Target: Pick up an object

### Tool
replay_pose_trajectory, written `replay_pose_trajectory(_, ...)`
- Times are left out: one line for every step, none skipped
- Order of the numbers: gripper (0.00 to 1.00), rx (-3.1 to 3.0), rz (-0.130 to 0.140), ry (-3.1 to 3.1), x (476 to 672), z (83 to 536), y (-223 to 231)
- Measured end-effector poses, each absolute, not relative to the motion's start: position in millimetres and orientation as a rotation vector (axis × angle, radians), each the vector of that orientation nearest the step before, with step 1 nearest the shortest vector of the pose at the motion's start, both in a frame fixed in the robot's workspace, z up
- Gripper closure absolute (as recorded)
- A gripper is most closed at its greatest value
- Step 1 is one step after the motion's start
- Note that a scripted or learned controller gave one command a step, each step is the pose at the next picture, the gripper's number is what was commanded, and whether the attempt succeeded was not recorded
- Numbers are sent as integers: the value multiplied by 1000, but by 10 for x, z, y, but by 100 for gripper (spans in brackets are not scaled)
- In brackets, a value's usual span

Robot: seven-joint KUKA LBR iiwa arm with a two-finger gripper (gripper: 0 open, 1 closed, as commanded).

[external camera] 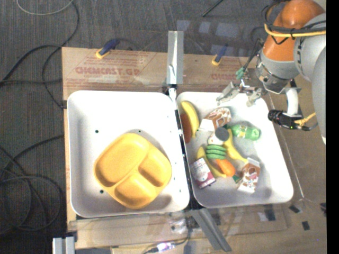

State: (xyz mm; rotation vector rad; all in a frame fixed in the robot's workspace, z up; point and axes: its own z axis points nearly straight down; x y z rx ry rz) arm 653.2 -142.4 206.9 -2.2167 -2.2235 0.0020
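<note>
On the left, the left bin (79, 142) holds a yellow divided tray (133, 169), lying tilted across the bin's near middle, its three compartments facing up. A metal divider post (172, 62) stands at the far edge between the two bins, on the brown cardboard sheet (116, 70) that covers the table behind them. The right bin (275, 179) carries the things I could pick: a banana (189, 118) lies along its left wall, with a reddish piece just beside it against that wall. Right of the banana sits a small brown-and-white carton (219, 116), and beside that a green bottle (244, 131) lies on its side, a dark round cap near its left end. Nearer the front are a green ridged piece (215, 151) resting on a second yellow item, an orange carrot (226, 167), a small pink-labelled can (202, 172) toward the left wall, and a red-and-white carton (249, 176) to the right. My pincer (241, 91) hangs over the far rim of the right bin, above and apart from the objects, its fingers spread wide with nothing between them. My orange band (286, 30) shows at the far right.
</note>
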Motion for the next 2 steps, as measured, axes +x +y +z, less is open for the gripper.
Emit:
replay_pose_trajectory(0, -2151, -6, -2298, 6481, 993, -1438)
replay_pose_trajectory(100, -2148, -7, -2298, 6484, 1097, -1427)
